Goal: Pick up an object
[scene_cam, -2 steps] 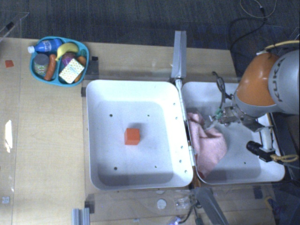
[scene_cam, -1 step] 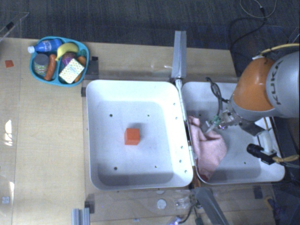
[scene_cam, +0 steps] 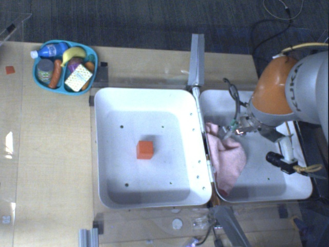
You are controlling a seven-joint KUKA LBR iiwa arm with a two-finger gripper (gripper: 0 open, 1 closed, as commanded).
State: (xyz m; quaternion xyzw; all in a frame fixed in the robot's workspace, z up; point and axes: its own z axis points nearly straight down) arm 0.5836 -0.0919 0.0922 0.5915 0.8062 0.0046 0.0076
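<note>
Nearest, along the lower edge: pale wooden tabletop (scene_cam: 46, 179) and the front rims of two shallow white bins set side by side.

In the left bin (scene_cam: 103, 138): a small orange block (scene_cam: 145, 150), lying flat on the floor a little left of centre, well apart from every wall.

In the right bin (scene_cam: 300, 189): a pink cloth (scene_cam: 226, 161), crumpled and bunched against the left wall just beside the divider, its lower end trailing toward the front corner.

At the upper end of the cloth: the pincer (scene_cam: 232, 131), low over the fabric and seemingly touching its top fold. Too small and cluttered to tell how wide or narrow the pincer stands, or whether any fabric is caught in it.

Behind and right of that: the grey arm (scene_cam: 313, 86) with its orange band (scene_cam: 272, 91), reaching in over the right bin's far right side.

Farther back, between the bins: an upright grey metal post (scene_cam: 196, 60).

At the far left of the tabletop: a blue dish (scene_cam: 38, 78) packed with small toy groceries, among them a yellow banana (scene_cam: 74, 53) and a blue bottle (scene_cam: 51, 49).

Beyond the tabletop: dark carpet, with a looped cable (scene_cam: 280, 6) at the far right.
</note>
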